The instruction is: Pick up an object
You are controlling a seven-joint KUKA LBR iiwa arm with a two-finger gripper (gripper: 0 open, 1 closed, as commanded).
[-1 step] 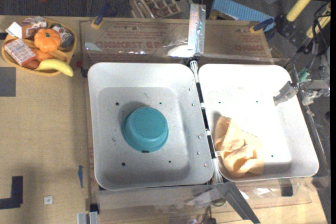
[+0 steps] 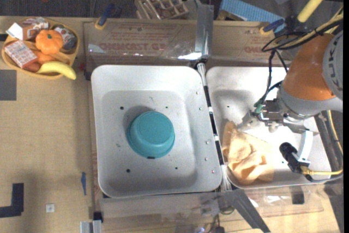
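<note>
Gripper [image 2: 256,117] low in right bin [image 2: 240,87], just above pale orange cloth [image 2: 245,155] crumpled in near left corner, likely lined up for a grab; finger state impossible to tell; teal bowl [image 2: 151,133] upside down, centred in left bin [image 2: 109,90].

Teal bowl [image 2: 151,134] in the white left bin [image 2: 109,84], pale peach-orange cloth [image 2: 245,156] in the white right bin [image 2: 229,82]. Arm [image 2: 313,76] is grey with an orange band, counter [image 2: 43,139] is tan.
</note>
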